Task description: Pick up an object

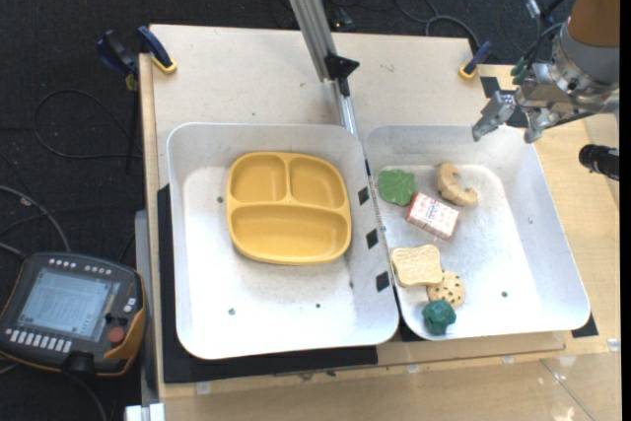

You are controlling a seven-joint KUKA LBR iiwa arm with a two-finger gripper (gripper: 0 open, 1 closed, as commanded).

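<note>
Down front at the left, off the bench: teach pendant (69,313), grey with a lit screen, cable trailing off.

Right bin (552,242), six small things, all bunched toward its left half. Nearest: green ball (440,315) by the front rim, cookie (449,289) just above it and touching or nearly so, toast slice (417,265) next up, long axis running left-right, slightly tilted. Mid-bin: red-and-white box (433,215), lying flat, long axis slanting from upper left down to lower right. Just left and above: green leaf (396,186), close by the box's corner. Above right: tan bagel piece (457,183), curved, long axis also slanting down to the right, near the box but apart.

Gripper (508,124) up over the bin's far right corner, well apart from every piece, nothing between the fingers. Two fingers pointing down and left, splayed with a clear gap — jaws standing open. Grey wrist and orange band rising out toward the upper right.

Left bin (197,212): one yellow tray (289,208), three compartments, two small at the far side, one long at the near side, lying flat near the middle.

Metal pole (306,0) slanting down between the two bins. Blue-and-yellow clamps (150,49) at the bench's far corners.
</note>
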